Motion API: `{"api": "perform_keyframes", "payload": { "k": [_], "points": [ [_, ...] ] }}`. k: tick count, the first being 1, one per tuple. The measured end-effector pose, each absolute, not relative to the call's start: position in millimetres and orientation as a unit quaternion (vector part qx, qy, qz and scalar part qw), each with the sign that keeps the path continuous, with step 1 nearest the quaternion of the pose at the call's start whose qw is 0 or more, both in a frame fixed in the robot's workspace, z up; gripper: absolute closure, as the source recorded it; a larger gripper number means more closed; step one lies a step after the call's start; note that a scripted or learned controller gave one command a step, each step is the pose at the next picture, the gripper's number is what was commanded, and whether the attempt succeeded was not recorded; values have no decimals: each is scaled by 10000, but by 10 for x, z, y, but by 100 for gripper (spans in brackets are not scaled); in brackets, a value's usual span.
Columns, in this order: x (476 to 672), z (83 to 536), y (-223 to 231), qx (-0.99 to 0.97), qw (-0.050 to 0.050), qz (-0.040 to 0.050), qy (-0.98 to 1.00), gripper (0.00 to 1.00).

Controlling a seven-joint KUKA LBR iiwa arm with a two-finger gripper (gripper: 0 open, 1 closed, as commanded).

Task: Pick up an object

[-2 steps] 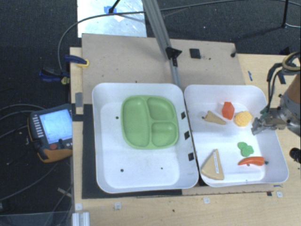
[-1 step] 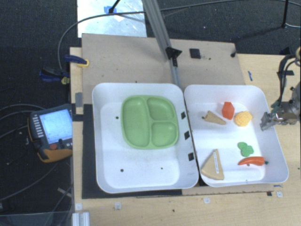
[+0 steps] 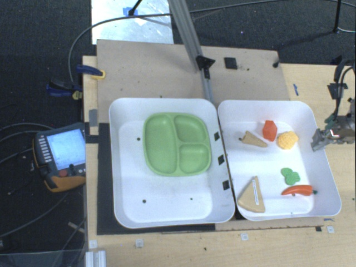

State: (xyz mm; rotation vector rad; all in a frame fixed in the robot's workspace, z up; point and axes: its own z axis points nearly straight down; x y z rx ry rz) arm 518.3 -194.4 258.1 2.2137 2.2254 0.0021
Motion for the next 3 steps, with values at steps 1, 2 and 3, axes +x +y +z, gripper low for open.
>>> {"api": "perform_keyframes", "payload": {
  "k": [1,2,3],
  "points": [
    [5147,2452,-1402,7052,8,4,7090,100],
    [5147,2357,-808,7045,4,6,7097,100],
    [5209,2415,-330,7054,5,7,7088,100]
  ]
}}
